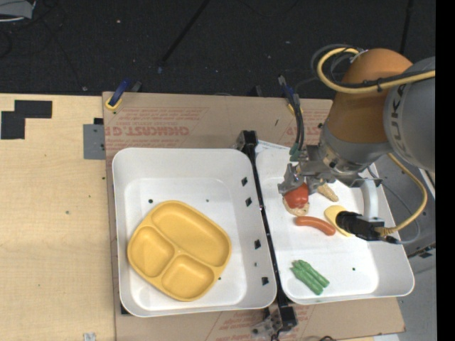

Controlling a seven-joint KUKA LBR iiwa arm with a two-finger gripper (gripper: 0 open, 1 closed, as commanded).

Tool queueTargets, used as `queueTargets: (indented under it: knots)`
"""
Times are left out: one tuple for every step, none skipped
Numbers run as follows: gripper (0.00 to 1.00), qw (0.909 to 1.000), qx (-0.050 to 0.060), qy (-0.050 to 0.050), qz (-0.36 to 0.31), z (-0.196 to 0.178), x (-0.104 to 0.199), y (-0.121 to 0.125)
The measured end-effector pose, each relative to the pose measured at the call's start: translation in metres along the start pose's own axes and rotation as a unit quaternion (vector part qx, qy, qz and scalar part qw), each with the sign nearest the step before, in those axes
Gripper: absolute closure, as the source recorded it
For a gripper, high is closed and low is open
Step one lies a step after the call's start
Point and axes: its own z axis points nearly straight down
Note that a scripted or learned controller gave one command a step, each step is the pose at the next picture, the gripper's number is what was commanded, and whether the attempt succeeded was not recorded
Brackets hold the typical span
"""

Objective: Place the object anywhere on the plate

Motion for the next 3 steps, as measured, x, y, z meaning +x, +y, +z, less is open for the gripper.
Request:
queueTargets:
  knots:
    - [1.0,1.0,0.001,0.0,-0.001,0.01,0.055,-0.006]
    - [1.0,1.0,0.0,0.0,-0.001,0.018,0.11,-0.014]
    - [1.0,1.0,0.0,-0.001,-0.001,0.016,0.166,-0.034]
